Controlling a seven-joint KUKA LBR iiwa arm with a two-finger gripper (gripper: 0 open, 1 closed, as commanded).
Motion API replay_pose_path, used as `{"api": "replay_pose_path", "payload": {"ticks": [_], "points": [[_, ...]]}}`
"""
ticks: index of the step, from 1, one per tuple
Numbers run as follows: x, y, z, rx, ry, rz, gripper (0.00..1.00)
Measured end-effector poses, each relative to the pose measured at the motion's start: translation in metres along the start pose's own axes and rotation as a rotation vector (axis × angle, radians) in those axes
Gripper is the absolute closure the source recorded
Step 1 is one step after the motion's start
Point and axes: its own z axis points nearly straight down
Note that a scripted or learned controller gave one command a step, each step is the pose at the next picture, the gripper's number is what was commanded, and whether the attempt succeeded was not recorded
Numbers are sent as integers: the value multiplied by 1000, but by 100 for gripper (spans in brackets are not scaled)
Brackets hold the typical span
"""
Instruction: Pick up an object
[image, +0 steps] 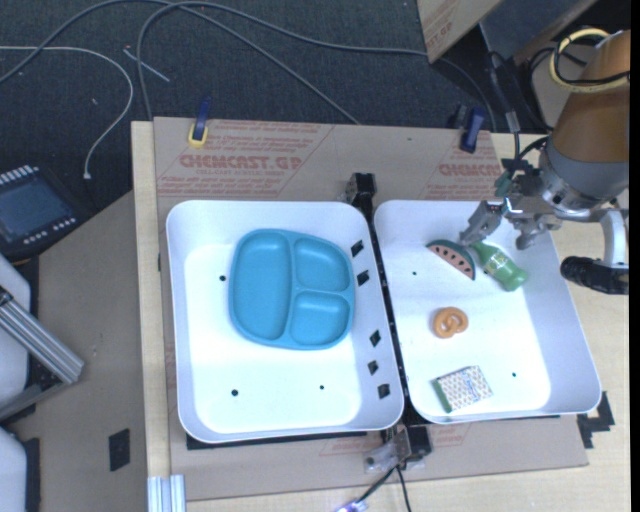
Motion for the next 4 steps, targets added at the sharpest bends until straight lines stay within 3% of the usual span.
{"api": "replay_pose_path", "payload": {"ticks": [2,3,4], "points": [[-13,0,103,-1,0,0,0],[-13,2,89,-8,-1,-1,100],[-20,2,26,-15,-4,0,100]]}}
